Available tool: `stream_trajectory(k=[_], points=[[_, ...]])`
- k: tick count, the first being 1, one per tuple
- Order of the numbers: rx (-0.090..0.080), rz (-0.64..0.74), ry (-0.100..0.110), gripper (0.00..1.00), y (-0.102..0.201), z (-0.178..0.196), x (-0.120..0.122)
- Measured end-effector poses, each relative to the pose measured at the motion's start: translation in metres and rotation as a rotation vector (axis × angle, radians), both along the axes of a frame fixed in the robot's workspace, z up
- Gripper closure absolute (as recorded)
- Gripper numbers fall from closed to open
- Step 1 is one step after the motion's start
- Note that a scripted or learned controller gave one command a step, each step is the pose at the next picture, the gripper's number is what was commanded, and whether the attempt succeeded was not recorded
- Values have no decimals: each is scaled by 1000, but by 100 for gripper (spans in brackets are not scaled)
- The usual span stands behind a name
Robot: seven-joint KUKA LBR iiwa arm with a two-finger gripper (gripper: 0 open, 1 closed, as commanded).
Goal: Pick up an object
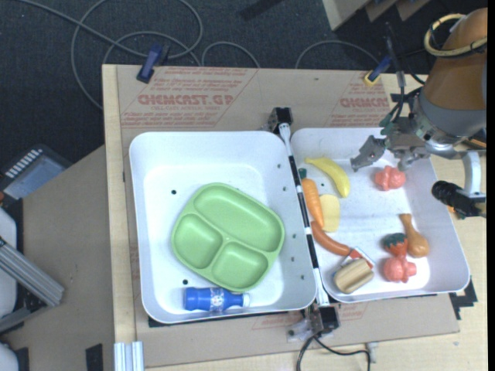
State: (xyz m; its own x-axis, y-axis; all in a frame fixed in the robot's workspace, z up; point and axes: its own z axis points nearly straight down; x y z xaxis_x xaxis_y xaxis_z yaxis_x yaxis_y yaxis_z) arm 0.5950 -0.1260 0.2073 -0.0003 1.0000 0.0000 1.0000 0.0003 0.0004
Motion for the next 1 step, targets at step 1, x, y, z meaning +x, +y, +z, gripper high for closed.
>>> stream_trajectory(k=[1], points=[[-1, -1, -1, 0, 21, -123, 27]])
